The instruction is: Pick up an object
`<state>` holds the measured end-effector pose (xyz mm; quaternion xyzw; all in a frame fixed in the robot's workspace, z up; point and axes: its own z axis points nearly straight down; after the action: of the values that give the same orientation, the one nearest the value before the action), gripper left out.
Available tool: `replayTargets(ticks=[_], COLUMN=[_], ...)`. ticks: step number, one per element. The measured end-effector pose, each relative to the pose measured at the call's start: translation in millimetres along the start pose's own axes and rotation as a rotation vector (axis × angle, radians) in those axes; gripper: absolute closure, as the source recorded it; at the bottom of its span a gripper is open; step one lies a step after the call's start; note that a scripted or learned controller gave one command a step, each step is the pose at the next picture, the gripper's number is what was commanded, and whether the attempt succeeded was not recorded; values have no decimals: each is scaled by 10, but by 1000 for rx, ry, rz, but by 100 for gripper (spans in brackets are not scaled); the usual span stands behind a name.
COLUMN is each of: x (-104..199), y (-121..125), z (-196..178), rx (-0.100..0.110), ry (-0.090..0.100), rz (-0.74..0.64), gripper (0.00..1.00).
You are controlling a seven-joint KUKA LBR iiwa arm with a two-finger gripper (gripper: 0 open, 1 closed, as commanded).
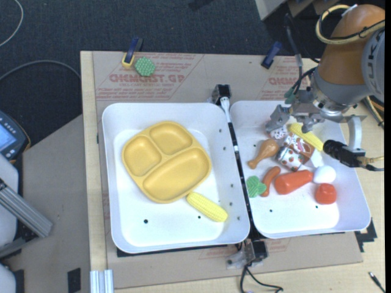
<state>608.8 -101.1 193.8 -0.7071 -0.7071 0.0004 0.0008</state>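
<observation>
The gripper [295, 120] hangs over the right bin [351, 215]; whether its jaws are open, I cannot tell. Below it crowd a banana [307, 137], drumstick [264, 152], carrot [292, 181] and tomato [325, 193]. In the left bin [116, 157], corn [207, 207] lies beside a yellow plate [166, 160].

Both bins [116, 163] are white. The divided plate [165, 160] is yellow, as is the corn cob [206, 207]. The drumstick [263, 153] is tan-brown. The carrot [293, 181] is orange-red; the tomato [326, 193] is red. The egg [324, 174] is white. The sausage [270, 178] is orange, beside a green leafy piece [255, 187]. The worktop [177, 78] is tan cardboard with red lettering.
</observation>
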Motion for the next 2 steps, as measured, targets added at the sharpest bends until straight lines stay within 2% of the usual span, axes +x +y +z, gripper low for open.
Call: replayTargets(ticks=[1,2], x=[4,39], y=[-308,-494], z=[795,895], rx=[-24,-34], ry=[-7,-7], rz=[-1,-4], gripper=[0,0])
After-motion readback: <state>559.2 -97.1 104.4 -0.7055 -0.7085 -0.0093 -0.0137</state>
